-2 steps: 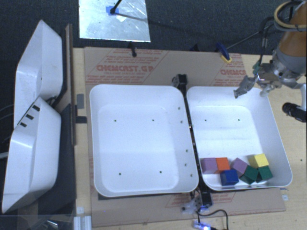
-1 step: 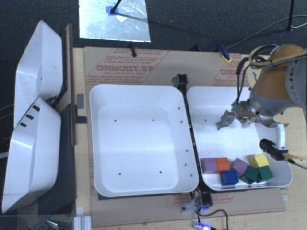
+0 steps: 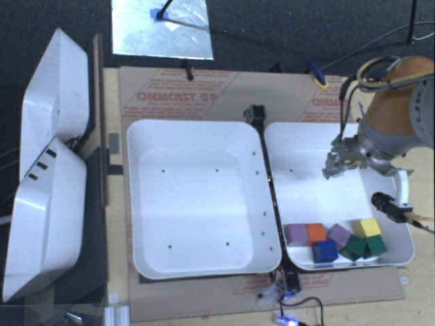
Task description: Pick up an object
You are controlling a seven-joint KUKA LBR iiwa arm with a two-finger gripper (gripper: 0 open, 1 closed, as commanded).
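Several small blocks lie along the near edge of the right bin (image 3: 299, 148): a mauve block (image 3: 296, 234), an orange block (image 3: 315, 232), a blue block (image 3: 325, 250), a purple block (image 3: 339, 235), a dark green block (image 3: 355, 248) and a yellow block (image 3: 370, 227). My gripper (image 3: 338, 162) hangs over the right bin's far right part, well above and behind the blocks. Nothing shows between its fingers, and their spacing is too small to read.
The left bin (image 3: 197, 250) sits beside the right one, with a black divider (image 3: 266, 172) between them. Two spare white bins (image 3: 51, 155) lean at the far left. A shiny metal sheet (image 3: 162, 17) lies beyond the bench.
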